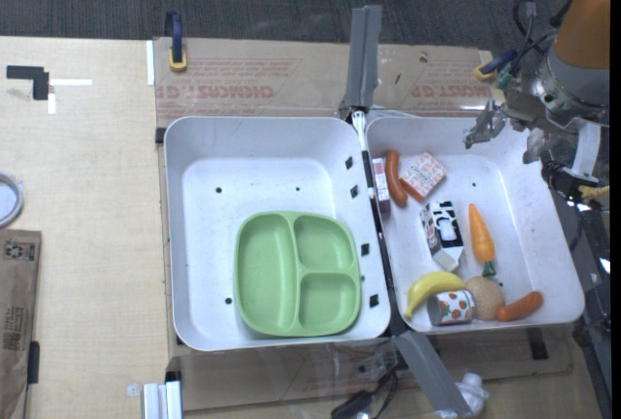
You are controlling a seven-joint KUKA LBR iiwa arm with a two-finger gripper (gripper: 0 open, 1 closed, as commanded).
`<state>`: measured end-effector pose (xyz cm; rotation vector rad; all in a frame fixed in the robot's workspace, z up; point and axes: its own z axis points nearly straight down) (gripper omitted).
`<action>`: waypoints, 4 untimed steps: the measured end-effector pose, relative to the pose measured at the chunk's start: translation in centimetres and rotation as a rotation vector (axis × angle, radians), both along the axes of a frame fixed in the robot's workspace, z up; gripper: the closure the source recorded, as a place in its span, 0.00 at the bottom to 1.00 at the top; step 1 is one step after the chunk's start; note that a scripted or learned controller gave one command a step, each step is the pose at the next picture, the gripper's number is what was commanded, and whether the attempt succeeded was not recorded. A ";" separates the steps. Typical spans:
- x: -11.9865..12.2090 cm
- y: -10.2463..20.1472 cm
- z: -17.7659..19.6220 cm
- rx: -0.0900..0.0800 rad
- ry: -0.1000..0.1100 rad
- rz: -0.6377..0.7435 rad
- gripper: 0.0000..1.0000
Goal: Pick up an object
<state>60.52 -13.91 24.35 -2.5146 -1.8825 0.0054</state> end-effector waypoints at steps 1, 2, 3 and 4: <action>-2.9 -1.7 7.4 0.000 0.000 0.025 0.00; -4.3 1.8 -2.0 0.001 0.002 0.083 0.00; -5.3 1.7 -14.0 0.002 -0.001 0.101 0.00; -5.9 3.2 -15.0 0.000 -0.003 0.177 0.00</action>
